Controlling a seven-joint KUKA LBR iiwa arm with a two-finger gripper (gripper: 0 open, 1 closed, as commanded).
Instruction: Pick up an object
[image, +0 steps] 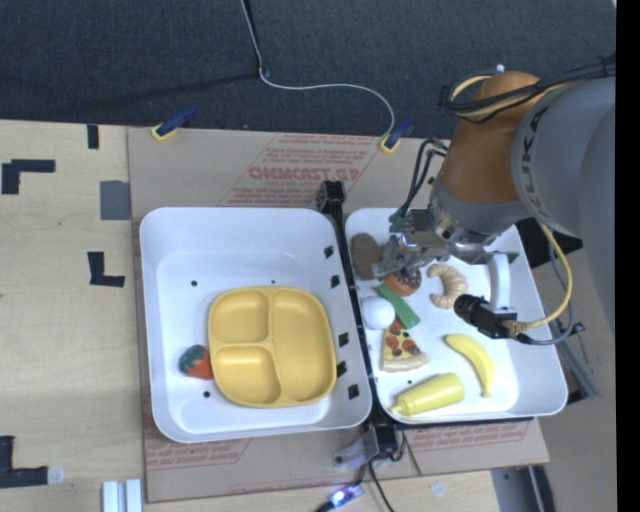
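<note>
My gripper (402, 262) hangs low over the back left part of the right bin (535, 395), just above an orange and green carrot toy (401, 287). A brown round piece (363, 252) lies just left of it, and a white egg (378, 314) sits in front. Also in that bin are a pizza slice (402, 347), a yellow banana (472, 360), a yellow corn-like cylinder (430, 393) and a tan croissant (446, 283). The wrist hides the fingertips.
The left bin (170, 240) holds a yellow divided plate (270, 345) and a small red and green toy (195, 361) at its left. A black divider clip runs between the bins. A cable (515, 325) loops off the arm over the right bin.
</note>
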